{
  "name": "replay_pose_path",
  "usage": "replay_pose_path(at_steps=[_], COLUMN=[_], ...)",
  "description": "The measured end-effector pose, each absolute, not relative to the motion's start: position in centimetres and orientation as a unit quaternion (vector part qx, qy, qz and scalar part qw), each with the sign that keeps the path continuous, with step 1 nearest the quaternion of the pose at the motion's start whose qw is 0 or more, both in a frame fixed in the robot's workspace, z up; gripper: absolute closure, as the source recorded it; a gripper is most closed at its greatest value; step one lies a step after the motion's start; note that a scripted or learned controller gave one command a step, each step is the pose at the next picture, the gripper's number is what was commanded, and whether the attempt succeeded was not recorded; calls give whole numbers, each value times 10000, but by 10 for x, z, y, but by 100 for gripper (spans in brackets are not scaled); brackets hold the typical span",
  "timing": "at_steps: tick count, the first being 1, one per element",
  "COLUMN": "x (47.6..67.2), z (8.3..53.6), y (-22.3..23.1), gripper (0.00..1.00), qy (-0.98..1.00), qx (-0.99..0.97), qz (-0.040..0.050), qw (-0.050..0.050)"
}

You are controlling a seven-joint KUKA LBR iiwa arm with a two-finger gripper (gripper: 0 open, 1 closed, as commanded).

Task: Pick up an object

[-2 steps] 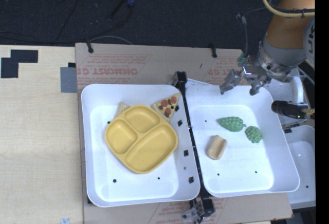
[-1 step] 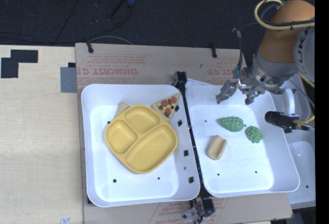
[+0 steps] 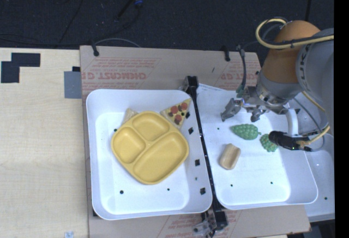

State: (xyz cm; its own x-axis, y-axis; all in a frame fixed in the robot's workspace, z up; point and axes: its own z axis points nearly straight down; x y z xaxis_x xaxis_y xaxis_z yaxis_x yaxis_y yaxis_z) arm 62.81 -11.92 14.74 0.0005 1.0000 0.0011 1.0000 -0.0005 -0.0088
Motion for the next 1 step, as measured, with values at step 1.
replay_pose_path(at_steps=[1], x=[627], z=[93], y=[-118], gripper=[0], qy=[-7068], qx=[-7074], qz=[23], qw=[33])
